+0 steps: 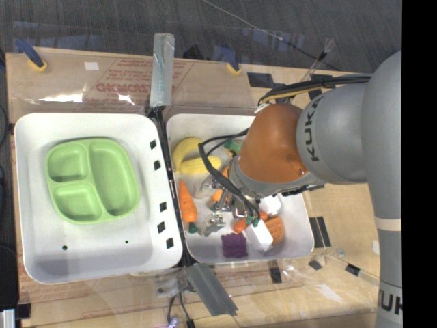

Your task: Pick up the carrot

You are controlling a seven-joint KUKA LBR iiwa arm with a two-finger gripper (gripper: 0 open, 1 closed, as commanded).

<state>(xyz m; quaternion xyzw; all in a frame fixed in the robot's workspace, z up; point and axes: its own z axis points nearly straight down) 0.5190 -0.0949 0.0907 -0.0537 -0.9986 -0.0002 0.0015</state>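
Observation:
The carrot (187, 204) is a small orange piece with a green end. It lies along the left wall of the right bin (300, 238), pointing toward the front. My gripper (218, 219) hangs low in the middle of that bin, just right of the carrot's green end. Nothing orange shows inside the gripper. The arm's orange band and grey wrist cover the bin's back right part.
A yellow banana-like toy (190, 154) lies behind the carrot. A purple piece (234, 246), a white block (261, 236) and an orange piece (274, 227) crowd the front right of the bin. The left bin (34, 258) holds a green divided plate (92, 179).

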